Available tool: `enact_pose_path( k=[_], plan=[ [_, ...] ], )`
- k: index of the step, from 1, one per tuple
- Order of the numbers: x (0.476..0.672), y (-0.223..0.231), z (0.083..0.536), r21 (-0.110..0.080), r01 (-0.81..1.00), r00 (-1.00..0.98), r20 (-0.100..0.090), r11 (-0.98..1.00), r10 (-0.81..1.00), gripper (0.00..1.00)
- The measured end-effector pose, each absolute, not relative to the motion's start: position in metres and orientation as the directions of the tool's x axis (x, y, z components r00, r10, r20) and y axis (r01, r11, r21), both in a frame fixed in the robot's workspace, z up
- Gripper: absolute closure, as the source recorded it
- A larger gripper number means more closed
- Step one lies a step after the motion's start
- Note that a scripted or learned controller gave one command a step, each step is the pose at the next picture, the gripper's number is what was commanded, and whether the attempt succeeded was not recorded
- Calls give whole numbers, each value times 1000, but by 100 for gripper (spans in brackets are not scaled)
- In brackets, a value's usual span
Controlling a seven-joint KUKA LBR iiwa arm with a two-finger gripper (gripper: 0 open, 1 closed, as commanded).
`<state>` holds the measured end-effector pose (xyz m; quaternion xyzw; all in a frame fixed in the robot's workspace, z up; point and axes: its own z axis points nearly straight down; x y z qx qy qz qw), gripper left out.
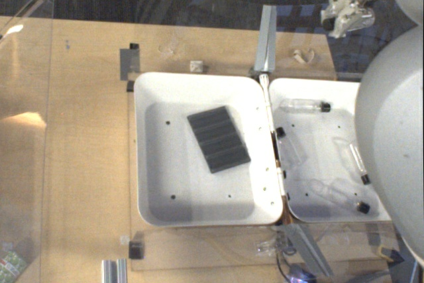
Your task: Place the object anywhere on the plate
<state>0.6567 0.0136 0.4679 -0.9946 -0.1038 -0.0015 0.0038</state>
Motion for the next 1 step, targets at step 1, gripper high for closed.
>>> enact_pose_path(
  k=[1],
  plan=[
    [657,13,478,-10,208,978,3,-978,208,100]
  ],
)
